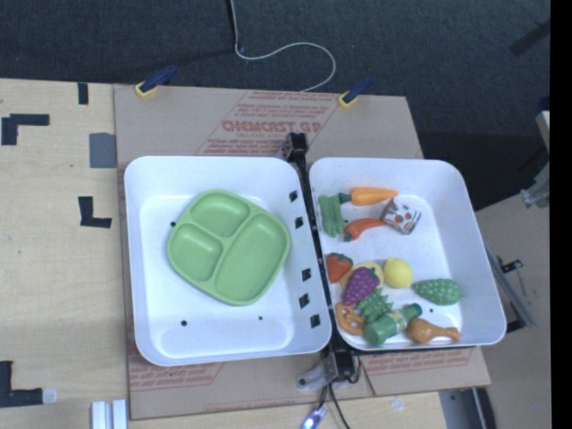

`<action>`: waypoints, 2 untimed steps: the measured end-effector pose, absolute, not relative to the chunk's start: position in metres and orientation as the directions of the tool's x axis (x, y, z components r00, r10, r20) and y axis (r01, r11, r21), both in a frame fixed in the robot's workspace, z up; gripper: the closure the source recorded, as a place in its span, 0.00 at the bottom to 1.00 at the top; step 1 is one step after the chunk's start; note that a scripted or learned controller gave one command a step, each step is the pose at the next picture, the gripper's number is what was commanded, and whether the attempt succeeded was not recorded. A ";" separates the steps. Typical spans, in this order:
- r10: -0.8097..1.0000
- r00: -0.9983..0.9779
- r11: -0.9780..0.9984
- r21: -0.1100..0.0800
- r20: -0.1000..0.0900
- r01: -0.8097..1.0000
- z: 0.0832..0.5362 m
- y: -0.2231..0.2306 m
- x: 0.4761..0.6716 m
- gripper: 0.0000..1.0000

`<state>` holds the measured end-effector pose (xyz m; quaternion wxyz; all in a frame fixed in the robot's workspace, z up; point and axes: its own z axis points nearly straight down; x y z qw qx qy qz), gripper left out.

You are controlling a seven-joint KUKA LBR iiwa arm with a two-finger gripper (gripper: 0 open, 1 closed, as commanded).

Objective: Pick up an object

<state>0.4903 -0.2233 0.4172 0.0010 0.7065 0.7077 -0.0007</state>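
Pale grey sliver, possibly arm link (pixel 542 164), at right edge, mid-height; pose unclear.

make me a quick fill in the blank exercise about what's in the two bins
1. The green divided plate lies in the ____ bin as the camera sees it.
2. The plate has ____ compartments.
3. The toy lemon is ____ in colour.
4. The purple grapes lie in the ____ bin.

Missing words: left; three; yellow; right
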 end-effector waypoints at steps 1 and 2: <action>1.000 -0.003 0.003 0.001 -0.003 1.000 0.427 -0.223 0.491 1.00; 1.000 -0.012 0.012 0.011 0.000 1.000 0.520 -0.122 0.485 1.00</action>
